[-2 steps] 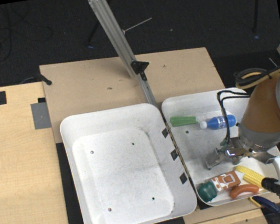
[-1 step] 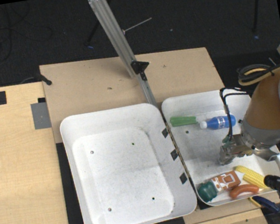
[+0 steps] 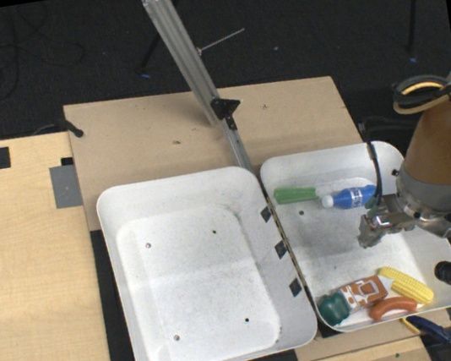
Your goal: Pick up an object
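In the right bin point(image 3: 324, 155), toward its right wall: the gripper point(image 3: 376, 228), low over bare white floor, at the end of the grey arm point(image 3: 433, 192) with the orange band point(image 3: 442, 143) above it. Cannot tell whether spread, pressed together or pinching anything; too small and too dark against the wrist. Touches none of the loose objects, as far as can be seen.

Along the right bin's far wall: a green object point(image 3: 295, 194) lying flat, and end to end with it a white and blue bottle point(image 3: 349, 197), also on its side, just beyond the gripper. A black cable point(image 3: 374, 166) from the arm across the bottle's right end.

In the right bin's near corner, well apart from the gripper: a dark green piece point(image 3: 334, 309), a brown and white box point(image 3: 364, 290), an orange piece point(image 3: 392, 308) and a yellow corn cob point(image 3: 406, 285), all bunched close together, the cob nearest the right wall.

Against the right bin's left wall: the left bin point(image 3: 127, 207), side by side with it. Beyond the right bin's far left corner: a slanted aluminium bar point(image 3: 182, 50).
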`<state>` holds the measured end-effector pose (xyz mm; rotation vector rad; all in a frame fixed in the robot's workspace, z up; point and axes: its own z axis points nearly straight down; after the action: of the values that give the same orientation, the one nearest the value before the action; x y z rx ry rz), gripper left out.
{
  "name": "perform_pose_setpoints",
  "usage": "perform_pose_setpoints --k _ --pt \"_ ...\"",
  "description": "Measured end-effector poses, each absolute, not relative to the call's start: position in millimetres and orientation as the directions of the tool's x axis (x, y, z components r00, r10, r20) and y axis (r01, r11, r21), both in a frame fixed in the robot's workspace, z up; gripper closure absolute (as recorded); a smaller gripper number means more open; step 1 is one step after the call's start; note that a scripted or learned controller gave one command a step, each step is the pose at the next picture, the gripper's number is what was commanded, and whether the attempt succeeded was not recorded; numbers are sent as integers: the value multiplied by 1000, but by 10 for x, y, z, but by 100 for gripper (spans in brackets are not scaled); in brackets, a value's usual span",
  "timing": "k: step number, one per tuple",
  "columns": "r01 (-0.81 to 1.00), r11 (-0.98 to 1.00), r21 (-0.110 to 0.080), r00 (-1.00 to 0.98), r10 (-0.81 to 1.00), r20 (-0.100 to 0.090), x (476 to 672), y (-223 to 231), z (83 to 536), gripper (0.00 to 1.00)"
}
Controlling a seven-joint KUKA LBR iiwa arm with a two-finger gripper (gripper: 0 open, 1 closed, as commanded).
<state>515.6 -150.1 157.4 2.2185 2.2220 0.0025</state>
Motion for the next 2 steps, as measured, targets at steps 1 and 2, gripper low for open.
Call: perform_pose_setpoints --k 1,2 --pt "1000 2 2 -2 1000 0 5084 -1449 2130 100" --pt "1000 2 0 -2 1000 0 5088 -1457 2256 100"
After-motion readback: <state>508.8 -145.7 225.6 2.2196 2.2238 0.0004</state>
